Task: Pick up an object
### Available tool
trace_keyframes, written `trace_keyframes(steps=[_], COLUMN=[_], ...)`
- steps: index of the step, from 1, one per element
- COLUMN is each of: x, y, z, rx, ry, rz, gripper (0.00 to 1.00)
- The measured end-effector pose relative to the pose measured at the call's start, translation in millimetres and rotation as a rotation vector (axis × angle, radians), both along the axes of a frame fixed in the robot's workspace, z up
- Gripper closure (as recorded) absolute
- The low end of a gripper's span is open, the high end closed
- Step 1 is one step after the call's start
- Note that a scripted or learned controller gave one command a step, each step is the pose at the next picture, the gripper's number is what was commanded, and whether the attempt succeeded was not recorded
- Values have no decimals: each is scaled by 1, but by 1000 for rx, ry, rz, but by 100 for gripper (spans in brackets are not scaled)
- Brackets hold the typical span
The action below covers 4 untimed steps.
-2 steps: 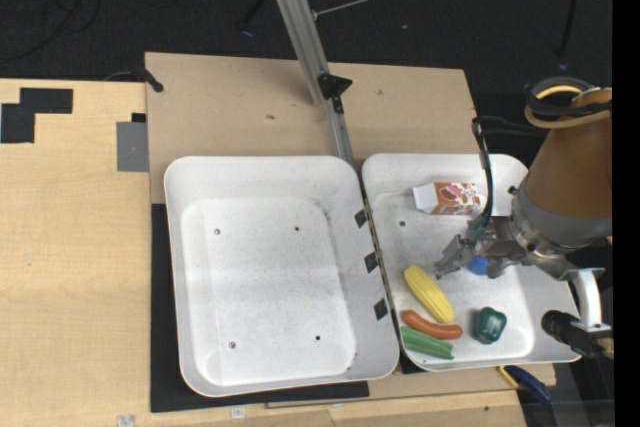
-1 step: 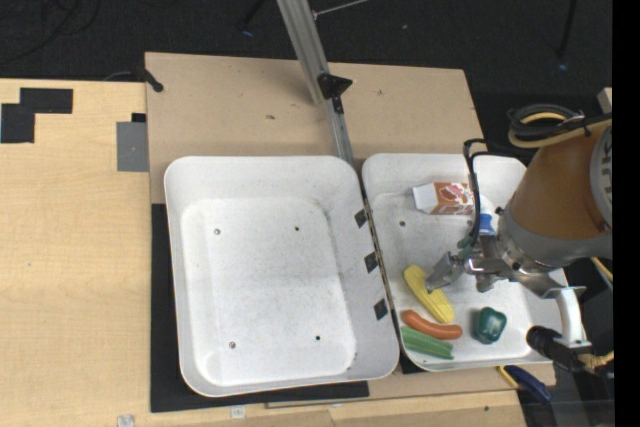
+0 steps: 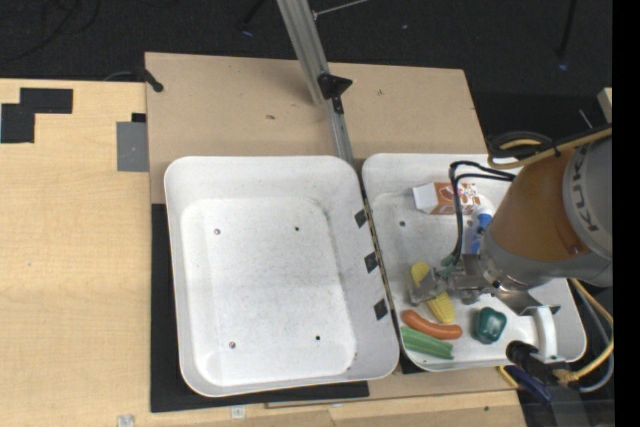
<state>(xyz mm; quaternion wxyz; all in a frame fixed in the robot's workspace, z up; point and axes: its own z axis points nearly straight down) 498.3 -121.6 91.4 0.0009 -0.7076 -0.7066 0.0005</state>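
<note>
My gripper is down in the right bin, among a cluster of small toys. Its grey fingers sit over a yellow piece, and another yellow piece lies just to its left. An orange-red sausage-shaped toy and a green pod-shaped toy lie in front of the gripper. A teal round object rests to its right. A white and orange carton lies at the back of the bin. The arm's orange band covers the bin's right part.
The left bin stands beside the right one, joined by black clips along the shared rim. A slanted metal rail rises behind the bins. Cables hang by the arm, and a white fitting sits at the right bin's front corner.
</note>
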Motion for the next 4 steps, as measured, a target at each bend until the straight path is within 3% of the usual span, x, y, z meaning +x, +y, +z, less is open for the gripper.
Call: trace_keyframes(steps=[1,4], x=[0,3], y=[-1,4], z=[12,164], rx=[1,-1], ry=[0,-5], rz=[-6,2], gripper=[100,100])
